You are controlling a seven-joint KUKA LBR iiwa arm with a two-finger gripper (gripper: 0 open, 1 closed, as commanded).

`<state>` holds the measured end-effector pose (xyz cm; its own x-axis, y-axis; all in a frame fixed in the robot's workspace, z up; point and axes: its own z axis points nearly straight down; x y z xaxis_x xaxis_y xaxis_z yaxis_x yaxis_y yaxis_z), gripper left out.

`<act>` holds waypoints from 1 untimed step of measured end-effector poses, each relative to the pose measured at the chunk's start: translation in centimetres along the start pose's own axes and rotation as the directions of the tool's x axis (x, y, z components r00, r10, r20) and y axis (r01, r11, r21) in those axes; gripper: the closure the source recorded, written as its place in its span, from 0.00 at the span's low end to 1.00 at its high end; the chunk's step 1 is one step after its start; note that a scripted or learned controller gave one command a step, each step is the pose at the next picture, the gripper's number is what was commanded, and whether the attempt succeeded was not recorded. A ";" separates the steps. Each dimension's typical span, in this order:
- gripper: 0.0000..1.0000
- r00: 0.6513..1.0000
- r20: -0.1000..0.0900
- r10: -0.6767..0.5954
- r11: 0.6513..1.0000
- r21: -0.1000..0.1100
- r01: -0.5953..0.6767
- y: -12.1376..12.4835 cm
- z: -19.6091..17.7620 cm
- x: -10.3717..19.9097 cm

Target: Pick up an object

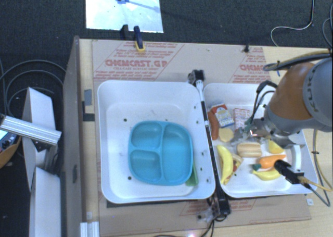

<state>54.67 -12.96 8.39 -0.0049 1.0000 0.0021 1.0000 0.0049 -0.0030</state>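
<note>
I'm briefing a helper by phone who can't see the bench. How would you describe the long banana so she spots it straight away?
Of the two white bins, take the right bin, the one crowded with toy food. The banana lies lengthwise along its left wall, next to the divider between the bins. It is the longest plain yellow piece there; the other yellow fruit nearby is shorter and sits under an orange carrot.

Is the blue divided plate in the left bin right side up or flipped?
Right side up: the blue plate lies flat in the left bin, its three compartments facing the camera.
</note>
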 end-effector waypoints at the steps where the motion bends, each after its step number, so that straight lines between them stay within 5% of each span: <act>1: 0.00 1.000 0.000 0.004 1.000 -0.001 -0.004 -3.2 0.0 1.9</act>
<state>51.50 -11.04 8.40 -0.0013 1.0000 0.0016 1.0000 0.0013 -0.0021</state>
